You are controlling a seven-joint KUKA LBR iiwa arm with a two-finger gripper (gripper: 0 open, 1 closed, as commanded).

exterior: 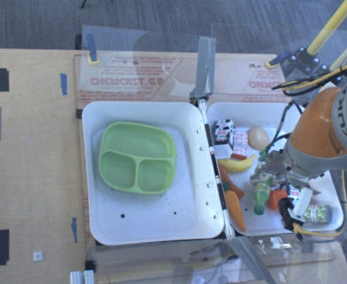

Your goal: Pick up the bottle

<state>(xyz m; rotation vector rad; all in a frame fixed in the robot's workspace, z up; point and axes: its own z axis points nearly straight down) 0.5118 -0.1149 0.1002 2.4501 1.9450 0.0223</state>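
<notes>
gripper (267,171) low in right bin (333,218), directly over green bottle (260,197), likely lined up for a top-down grab at the cap end. jaw state: cannot tell, wrist blocks it. bottle upright-ish near bin centre, not lifted, nothing visibly between fingers. clutter tight: banana (237,164) at 10 o'clock of bottle, carrot (235,210) at 8 o'clock, egg-like ball (258,138) at 12 o'clock, carton (224,132) further toward 11. green divided plate (137,157) alone in left bin (99,218). crowding risk: nudging banana on descent.
</notes>
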